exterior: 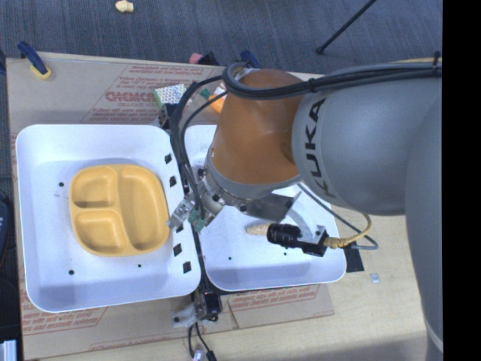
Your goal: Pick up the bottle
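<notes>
Two white bins sit side by side on your bench (383,307): the left bin (45,277) holds a yellow divided plate (119,207), and the arm (361,149) covers most of the right bin (255,277), so you cannot tell where the bottle is. Your tool (188,213) sits low at the wall between the bins, just beside the plate, and you cannot tell whether it is open or closed. A small pale tan thing (257,229) lies in the right bin.
</notes>
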Robot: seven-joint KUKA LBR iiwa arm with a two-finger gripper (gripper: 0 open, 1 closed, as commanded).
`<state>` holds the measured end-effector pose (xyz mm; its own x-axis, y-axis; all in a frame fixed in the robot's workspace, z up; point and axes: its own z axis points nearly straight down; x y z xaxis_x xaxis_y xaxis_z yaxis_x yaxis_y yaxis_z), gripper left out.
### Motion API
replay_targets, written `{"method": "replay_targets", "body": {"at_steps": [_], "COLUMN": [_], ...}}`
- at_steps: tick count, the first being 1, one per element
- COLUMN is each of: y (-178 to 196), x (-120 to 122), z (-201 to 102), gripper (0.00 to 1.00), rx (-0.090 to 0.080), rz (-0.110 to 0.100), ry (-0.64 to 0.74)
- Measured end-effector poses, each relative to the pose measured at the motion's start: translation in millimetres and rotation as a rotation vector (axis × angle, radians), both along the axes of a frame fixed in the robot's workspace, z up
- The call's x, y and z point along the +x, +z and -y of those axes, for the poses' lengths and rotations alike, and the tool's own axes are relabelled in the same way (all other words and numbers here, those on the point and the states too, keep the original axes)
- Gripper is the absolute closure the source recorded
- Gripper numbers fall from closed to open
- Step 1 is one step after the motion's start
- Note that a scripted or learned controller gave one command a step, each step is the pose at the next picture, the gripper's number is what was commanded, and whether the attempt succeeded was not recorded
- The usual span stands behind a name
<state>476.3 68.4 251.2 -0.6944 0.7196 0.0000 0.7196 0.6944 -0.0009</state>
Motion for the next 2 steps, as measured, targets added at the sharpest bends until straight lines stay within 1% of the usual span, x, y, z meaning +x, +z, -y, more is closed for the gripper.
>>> {"method": "replay_targets", "body": {"at_steps": [1, 2], "y": [-13.8, 14.4], "x": [-0.4, 0.3], "z": [-20.3, -70.3], "gripper": [1.0, 1.0], "rx": [0.0, 0.0], "rz": [-0.003, 0.001], "ry": [0.47, 0.847]}}
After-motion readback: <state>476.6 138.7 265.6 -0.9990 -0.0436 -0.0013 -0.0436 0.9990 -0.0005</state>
